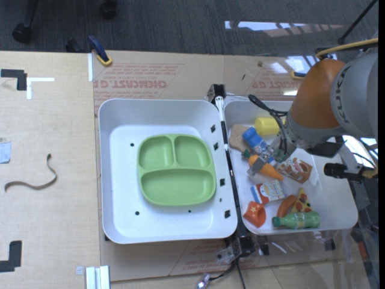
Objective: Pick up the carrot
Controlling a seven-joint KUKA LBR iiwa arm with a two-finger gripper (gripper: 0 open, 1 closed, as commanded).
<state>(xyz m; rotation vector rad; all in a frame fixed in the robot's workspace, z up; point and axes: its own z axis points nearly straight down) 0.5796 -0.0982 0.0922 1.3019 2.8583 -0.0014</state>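
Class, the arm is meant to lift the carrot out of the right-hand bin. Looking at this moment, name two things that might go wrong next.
1. Crowding: the carrot lies among a blue bottle and a snack packet, so the end effector may catch a neighbour instead.
2. Poor hold: the carrot is small and tapered, and lies at a slant, so it might slip out on lifting and drop back into the right bin.
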